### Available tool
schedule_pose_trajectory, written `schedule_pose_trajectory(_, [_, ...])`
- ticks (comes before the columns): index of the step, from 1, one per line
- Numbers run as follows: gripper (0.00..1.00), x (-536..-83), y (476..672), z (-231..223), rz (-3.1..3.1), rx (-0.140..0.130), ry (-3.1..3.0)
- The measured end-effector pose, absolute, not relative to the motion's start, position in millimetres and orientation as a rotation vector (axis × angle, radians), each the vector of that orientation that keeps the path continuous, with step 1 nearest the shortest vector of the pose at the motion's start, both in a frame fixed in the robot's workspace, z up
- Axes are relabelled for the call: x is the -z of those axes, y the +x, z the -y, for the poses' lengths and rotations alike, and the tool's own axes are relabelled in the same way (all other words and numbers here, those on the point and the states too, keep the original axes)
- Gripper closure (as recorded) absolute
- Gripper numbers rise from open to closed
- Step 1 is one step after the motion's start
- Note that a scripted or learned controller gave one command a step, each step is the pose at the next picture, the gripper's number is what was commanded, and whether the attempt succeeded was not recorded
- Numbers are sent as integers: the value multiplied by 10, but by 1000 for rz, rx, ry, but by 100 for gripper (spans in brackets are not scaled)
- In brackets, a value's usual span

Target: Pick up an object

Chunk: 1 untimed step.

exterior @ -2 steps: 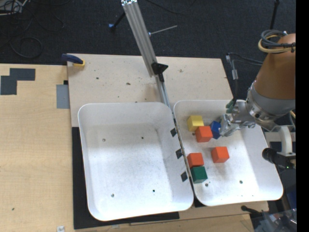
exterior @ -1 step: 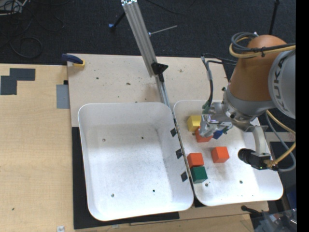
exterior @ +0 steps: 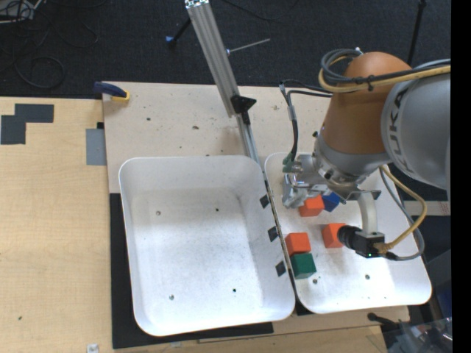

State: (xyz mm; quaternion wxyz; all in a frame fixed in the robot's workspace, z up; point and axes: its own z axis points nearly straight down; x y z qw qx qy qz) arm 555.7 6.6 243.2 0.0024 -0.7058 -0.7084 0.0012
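White right bin (exterior: 383, 285) — small cubes: orange (exterior: 298, 243), green (exterior: 302, 265), blue (exterior: 332, 201).

Partial letters "UK" on the arm (exterior: 412, 123)

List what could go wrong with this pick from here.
1. The orange block and blue block under the hand touch, so it may nudge both and grip neither.
2. The other orange block and green block sit against the right bin's left wall, leaving little room.
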Motion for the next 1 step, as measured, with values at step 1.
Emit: schedule_pose_trajectory(1, [100, -2314, 5706, -510, 2223, -3, -2215])
